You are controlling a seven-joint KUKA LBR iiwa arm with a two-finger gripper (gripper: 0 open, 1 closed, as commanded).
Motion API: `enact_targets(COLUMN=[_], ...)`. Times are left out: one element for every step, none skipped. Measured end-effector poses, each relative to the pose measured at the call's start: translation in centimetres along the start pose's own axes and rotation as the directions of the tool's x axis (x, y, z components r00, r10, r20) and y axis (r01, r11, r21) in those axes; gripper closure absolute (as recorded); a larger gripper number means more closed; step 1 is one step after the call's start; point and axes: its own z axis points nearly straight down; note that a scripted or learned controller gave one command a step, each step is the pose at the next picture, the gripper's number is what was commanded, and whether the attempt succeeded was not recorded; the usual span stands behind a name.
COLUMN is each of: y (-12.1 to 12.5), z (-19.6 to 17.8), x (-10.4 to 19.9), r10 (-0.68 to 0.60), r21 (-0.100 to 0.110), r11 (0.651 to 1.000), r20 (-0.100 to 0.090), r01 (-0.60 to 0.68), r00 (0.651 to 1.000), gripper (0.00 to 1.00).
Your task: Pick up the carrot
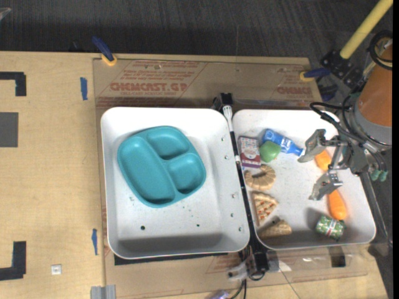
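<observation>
a green can (329, 227) lies on its side in the near right corner of the right bin (299, 245), closest to the camera. just above it, near the bin's right edge, lies the carrot (337, 204), an orange piece pointing roughly toward the far edge. the gripper (317, 172) hangs over the right half of this bin, its two grey fingers spread wide and released, with nothing between them. one fingertip (309, 153) points toward the bin's middle at the far side, the other fingertip (318, 194) sits just left of the carrot's upper end; whether it touches the carrot cannot be told. the carrot lies outside the gap, on the near right side of the claw. a second orange piece (322, 159) shows beside the upper finger, partly hidden by the wrist. along the right bin's left edge lie a dark red box (249, 152), a waffle-like pastry (260, 178), a pizza slice (264, 207) and a bread piece (276, 228), running from far to near. toward the far edge, a blue packet (282, 143) rests against a green round piece (270, 151). the left bin (124, 242) carries a teal divided plate (162, 164), set slantwise in its far half. both bins sit on a cardboard sheet (156, 80) on the bench.
</observation>
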Motion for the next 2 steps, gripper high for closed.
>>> enact_targets(y=[-5.7, -10.5], z=[9.5, 16.7], x=[-3.5, -3.1], r10=[-0.302, -0.54], r21=[-0.003, -0.001], r11=[0.953, 0.842], r20=[-0.005, 0.004], r01=[0.302, 0.54], r00=[0.953, 0.842], gripper=[0.0, 0.0])
